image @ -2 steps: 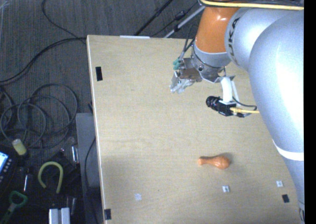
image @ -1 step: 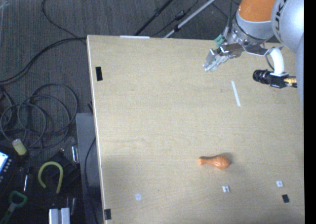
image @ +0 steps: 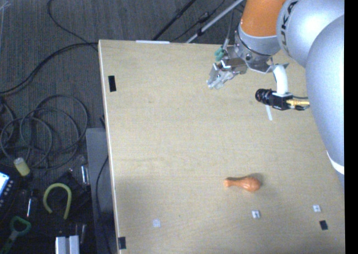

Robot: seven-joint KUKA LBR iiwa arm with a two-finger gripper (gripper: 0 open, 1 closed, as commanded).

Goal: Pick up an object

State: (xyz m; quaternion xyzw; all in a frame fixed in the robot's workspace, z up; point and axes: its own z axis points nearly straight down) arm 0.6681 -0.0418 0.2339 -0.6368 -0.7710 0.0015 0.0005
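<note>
Across most of the view lies the desk (image: 168,135), a pale wooden board with small black and white markers near its edges. At the far right the arm (image: 313,29) reaches in, its grey casing bulky at the right edge and its orange band just above the wrist. A black fitting with a brass-coloured tip (image: 279,100) juts out below the wrist, with a white tube curving down to it. The claw (image: 220,77) hangs over the far part of the desk, pointing down and to the left; it is too small and blurred to say whether it stands open or closed, and nothing can be made out in it. Well apart from it, toward the near side and a little right of centre, an orange object shaped like a small gourd or drumstick (image: 244,183) lies flat on the wood, its thin neck pointing left and its rounded end right. Left of the desk, on dark carpet, black cables (image: 45,130) lie in loops, and a yellow-green hook-shaped piece (image: 56,197) sits at the near left.
</note>
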